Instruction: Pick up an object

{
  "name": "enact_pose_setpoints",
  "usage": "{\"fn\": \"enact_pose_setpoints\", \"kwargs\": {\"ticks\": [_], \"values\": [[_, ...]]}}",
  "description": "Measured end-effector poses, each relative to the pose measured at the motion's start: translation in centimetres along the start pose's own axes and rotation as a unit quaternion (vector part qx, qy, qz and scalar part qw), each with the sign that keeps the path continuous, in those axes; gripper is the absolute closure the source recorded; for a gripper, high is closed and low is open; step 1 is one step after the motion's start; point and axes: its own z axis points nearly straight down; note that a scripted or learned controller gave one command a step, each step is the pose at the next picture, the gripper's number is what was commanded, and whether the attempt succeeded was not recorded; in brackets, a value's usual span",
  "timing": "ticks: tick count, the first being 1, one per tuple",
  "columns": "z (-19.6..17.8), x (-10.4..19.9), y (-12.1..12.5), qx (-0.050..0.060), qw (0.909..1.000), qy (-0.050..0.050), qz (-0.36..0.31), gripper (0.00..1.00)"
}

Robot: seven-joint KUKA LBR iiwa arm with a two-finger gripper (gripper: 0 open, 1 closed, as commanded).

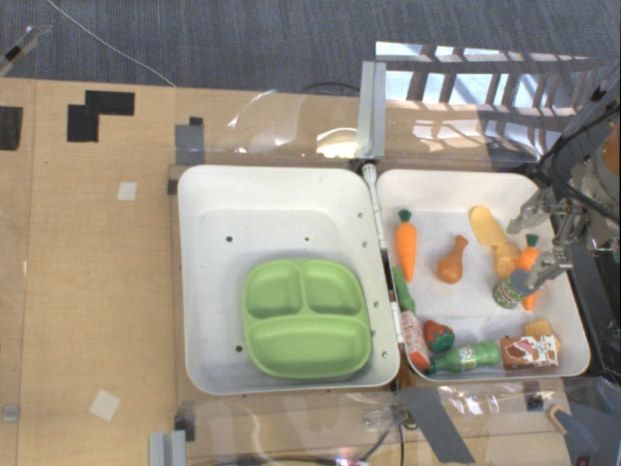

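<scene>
Carrot [527,261] lies just under the claw [543,246]; claw's grip unclear.

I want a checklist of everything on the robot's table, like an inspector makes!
Surface: wooden bench bearing two white bins, left bin and right bin.
Job's things: in the right bin, carrot, drumstick, green bottle, small carton, yellow piece.
Clutter: green divided plate in the left bin.
Grippers: tool over the right bin's right side; grasp unclear.
Cables: thin white wire on the carpet.
Surroundings: grey carpet, metal rack.
</scene>
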Motion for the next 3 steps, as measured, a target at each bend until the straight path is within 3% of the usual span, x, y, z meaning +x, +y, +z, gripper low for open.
{"fn": "enact_pose_setpoints", "kwargs": {"ticks": [1, 2, 3], "values": [[14.2, -3.3, 4.1, 0.001, 0.9996, -0.005, -0.027, 0.00], [14.6, -8.2, 10.1, -0.002, 0.9999, -0.003, 0.015, 0.00], [13.0, -8.7, 10.0, 0.000, 0.9999, -0.011, 0.013, 1.00]]}}
